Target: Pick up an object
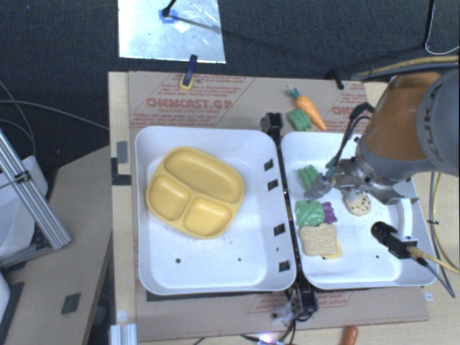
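The right bin [374, 268] holds several toy foods. A green piece [307, 173] lies near its left wall, with a green leafy piece [310, 212] and purple grapes [330, 211] below it. A slice of bread [320, 241] lies toward the front, and a speckled cookie [358, 204] sits to the right. My gripper [318, 186] is low over the bin, just right of and below the green piece and above the leafy one. Nothing visible is held in it.
A yellow divided plate [195, 190] lies in the left bin [215, 272]. A toy carrot [310, 108] and a green toy [300, 120] rest on the board behind the right bin. The arm's grey and orange body [406, 131] covers the right bin's back right part.
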Motion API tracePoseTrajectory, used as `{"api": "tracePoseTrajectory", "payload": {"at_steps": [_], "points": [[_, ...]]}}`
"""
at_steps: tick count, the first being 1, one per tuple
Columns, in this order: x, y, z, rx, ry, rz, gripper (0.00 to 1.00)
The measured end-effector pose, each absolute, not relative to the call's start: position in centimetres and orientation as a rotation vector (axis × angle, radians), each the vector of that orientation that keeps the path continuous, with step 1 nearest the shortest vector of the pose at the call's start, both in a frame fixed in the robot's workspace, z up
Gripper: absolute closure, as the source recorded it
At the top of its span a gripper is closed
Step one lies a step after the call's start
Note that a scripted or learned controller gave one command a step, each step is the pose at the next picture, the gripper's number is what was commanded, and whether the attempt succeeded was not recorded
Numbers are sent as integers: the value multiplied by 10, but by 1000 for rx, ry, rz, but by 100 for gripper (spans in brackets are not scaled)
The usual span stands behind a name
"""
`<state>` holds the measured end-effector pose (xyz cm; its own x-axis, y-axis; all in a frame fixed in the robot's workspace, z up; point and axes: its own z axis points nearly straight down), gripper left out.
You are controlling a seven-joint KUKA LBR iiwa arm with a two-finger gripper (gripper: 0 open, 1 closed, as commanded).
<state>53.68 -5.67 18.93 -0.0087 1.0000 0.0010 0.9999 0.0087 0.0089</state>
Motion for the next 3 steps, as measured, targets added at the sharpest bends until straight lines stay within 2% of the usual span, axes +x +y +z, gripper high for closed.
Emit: {"api": "tracePoseTrajectory", "payload": {"at_steps": [1,2,3], "points": [[492,-22,224,2214,2230,5,0],[488,8,308,2207,2227,14,0],[487,71,334,2208,2234,8,0]]}}
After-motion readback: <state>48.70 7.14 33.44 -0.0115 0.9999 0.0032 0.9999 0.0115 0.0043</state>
